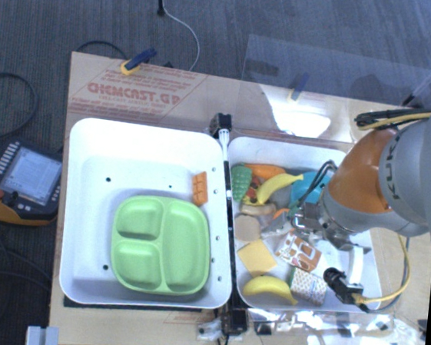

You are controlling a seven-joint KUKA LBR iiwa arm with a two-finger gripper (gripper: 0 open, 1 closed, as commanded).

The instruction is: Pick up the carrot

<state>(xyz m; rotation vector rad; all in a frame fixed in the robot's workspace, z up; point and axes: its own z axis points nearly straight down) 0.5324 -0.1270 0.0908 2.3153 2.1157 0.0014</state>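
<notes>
Here's the arm point(400, 177), reaching in from the right, its orange band point(361, 181) hanging over the right bin's point(372, 259) far half. The gripper point(297, 218) is down among the clutter near the middle of that bin, low over the pile. Open or shut? Can't tell from here: the wrist and the jumble below hide it, and nothing can be seen gripped.

And the carrot point(268, 171)? It lies against the right bin's far wall, toward the far-left corner, a short orange shape lying flat. Just left of it, hard by the bin's left wall, a green vegetable point(240, 183). A yellow banana point(280, 185) curves just nearside of it, touching or nearly so, and a blue item point(306, 189) sits next along the far wall, partly under the wrist. The carrot is clear of the gripper, which sits nearer the bin's middle.

In the right bin's middle, a yellow wedge point(256, 255) and a red-and-white packet point(299, 252) lie just below the gripper. Down by the near wall, a second banana point(268, 289) with a small box point(307, 287) right beside it.

Across the right bin's left wall, the left bin point(94, 154) holds a green divided plate point(162, 244) and a small orange block point(200, 188) up against the shared wall.
</notes>
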